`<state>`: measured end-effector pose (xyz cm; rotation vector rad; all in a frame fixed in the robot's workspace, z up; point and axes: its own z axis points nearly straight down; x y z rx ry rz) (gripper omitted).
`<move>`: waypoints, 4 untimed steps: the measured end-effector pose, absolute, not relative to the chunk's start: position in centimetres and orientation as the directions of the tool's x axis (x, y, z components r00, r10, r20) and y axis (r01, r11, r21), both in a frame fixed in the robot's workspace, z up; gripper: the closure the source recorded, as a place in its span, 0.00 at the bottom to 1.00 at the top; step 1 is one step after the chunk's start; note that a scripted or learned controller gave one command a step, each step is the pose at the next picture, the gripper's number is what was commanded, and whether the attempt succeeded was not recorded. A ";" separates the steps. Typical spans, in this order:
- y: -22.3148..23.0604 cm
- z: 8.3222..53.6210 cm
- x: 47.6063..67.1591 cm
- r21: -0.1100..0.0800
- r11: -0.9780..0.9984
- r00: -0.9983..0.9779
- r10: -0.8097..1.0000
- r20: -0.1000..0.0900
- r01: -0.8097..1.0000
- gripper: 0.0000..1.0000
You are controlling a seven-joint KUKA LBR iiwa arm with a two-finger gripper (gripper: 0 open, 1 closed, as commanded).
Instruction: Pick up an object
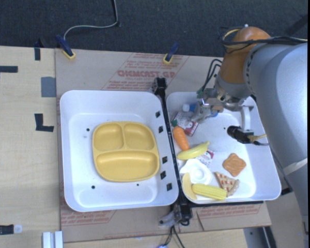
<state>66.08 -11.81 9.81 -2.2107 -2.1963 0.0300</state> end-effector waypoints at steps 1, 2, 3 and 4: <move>-11.7 9.7 66.0 -0.033 -0.006 0.006 1.000 0.006 0.999 0.00; -11.6 10.8 66.1 -0.032 -0.006 0.006 1.000 0.006 0.999 1.00; -11.6 10.7 66.0 -0.034 -0.006 0.006 1.000 0.006 0.999 0.00; -10.6 8.9 66.9 0.000 0.000 0.000 1.000 -0.002 1.000 0.00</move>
